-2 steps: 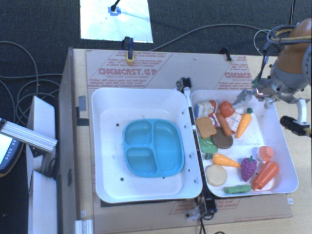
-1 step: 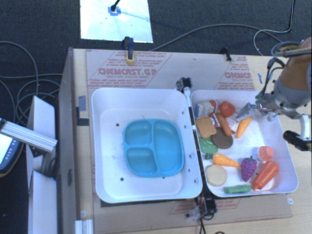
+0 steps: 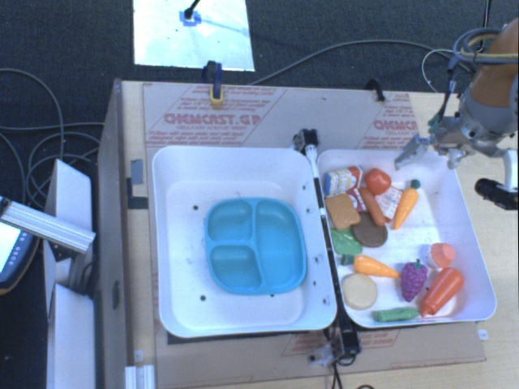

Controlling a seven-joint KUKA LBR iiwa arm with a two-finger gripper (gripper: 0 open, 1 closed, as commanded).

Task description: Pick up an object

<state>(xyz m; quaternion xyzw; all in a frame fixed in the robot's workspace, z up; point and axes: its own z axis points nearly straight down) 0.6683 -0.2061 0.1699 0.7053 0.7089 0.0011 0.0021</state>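
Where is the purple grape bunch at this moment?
The purple grape bunch lies in the right bin, near its front edge, between two carrots.

Left white bin [image 3: 174,217] holding a blue divided plate [image 3: 255,245]. Bins rest on a cardboard sheet [image 3: 268,112] with red print. Far: pale floor panel [image 3: 192,23]. Left: loose cables [image 3: 32,104].

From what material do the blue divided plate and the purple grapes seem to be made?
Blue divided plate: probably moulded plastic, judging by its uniform colour, rounded compartment ridges and soft sheen. Purple grapes: probably a plastic toy, judging by the flat single colour, though too small to be sure.
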